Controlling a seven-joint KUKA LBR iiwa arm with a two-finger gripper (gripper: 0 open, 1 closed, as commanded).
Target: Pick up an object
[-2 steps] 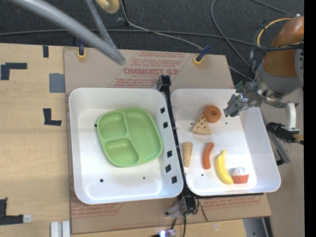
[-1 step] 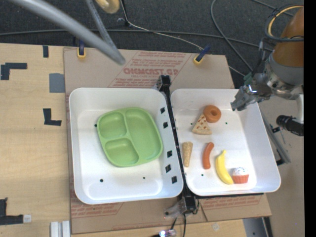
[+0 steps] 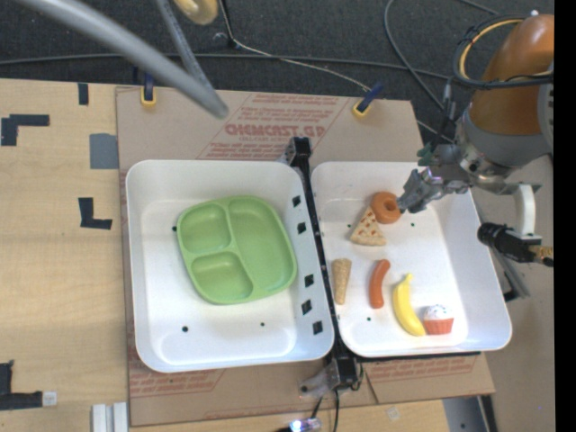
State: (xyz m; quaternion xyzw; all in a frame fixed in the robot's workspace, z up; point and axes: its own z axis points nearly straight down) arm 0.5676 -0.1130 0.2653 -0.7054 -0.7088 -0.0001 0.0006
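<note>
Pale wood bench (image 3: 54,268) with black tape marks carries a sheet of brown cardboard (image 3: 270,124), and on that sit two shallow white bins side by side, touching along a black clipped seam. Behind the bench the floor is dark carpet with cables trailing over it.

From where I stand, the left bin (image 3: 148,331) holds a green divided plate (image 3: 236,248) lying flat near its middle. The right bin (image 3: 477,322) holds the small toys. Around its centre: an orange doughnut (image 3: 386,207) at about twelve o'clock, a pizza slice (image 3: 367,229) just beside and below it, touching or nearly so. An ice-cream cone (image 3: 341,280) lies at eight o'clock, a red sausage (image 3: 379,283) just right of it, a yellow banana (image 3: 407,305) at five o'clock, and a small cupcake (image 3: 437,319) against the banana's lower end.

The grey arm with its orange band (image 3: 517,66) reaches in from three o'clock. Its gripper (image 3: 416,193) is low at the bin's one o'clock, its tip right beside the doughnut's right edge. Whether the jaws are parted or closed I cannot tell; nothing is visibly between them.
</note>
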